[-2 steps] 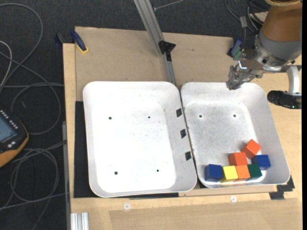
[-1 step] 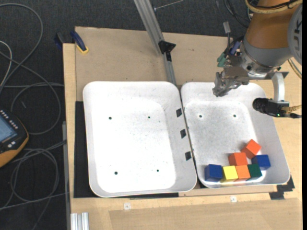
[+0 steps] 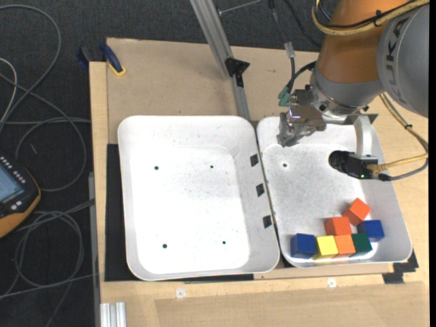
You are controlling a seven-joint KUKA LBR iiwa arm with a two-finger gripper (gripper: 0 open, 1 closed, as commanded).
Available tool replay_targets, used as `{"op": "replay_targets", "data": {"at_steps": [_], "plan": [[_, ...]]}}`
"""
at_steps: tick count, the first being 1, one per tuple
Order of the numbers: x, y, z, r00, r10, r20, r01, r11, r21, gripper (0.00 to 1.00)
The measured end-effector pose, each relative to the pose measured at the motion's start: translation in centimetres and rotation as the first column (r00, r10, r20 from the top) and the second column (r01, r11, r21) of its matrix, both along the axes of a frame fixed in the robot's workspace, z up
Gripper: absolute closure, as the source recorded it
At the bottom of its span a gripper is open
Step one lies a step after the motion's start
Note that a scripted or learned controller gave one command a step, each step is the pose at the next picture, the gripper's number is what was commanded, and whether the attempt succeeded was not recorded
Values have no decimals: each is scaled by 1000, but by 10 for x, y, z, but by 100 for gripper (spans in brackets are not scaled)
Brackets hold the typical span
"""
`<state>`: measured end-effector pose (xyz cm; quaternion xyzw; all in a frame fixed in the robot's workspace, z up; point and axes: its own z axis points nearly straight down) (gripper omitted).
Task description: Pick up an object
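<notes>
At the near edge lies the pale wooden worktop (image 3: 204,305), and on it stand two shallow white plastic bins side by side. In the near right corner of the right white bin (image 3: 300,182) there is a group of small coloured blocks, the things to be picked. Along the near wall they make a row, each touching the next: a small dark blue cube (image 3: 304,244), a small yellow cube (image 3: 327,246), a small orange cube (image 3: 345,244) and a small green block (image 3: 362,246). Just behind this row rest a red-orange cube (image 3: 336,225) and a second blue cube (image 3: 373,229), and behind these a lighter orange cube (image 3: 358,210) that is turned at an angle to the others. The left white bin (image 3: 184,196) shows a few dark dots on its floor. Between the two bins sit three small black clips (image 3: 259,190). Further back, the pincer (image 3: 287,136) hangs over the far left part of the right bin, well apart from the blocks; I cannot tell how far open it is, or if it has hold of anything. Behind it a grey metal bar (image 3: 212,36) rises at a slant from the worktop. At the far left corner of the worktop lies a blue and yellow tool (image 3: 112,58).
</notes>
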<state>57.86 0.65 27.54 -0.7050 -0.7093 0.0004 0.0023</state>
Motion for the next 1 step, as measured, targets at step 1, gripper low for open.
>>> {"op": "replay_targets", "data": {"at_steps": [1], "plan": [[-27,53,-18,1000,1,-2,-1,1000,1,100]]}}
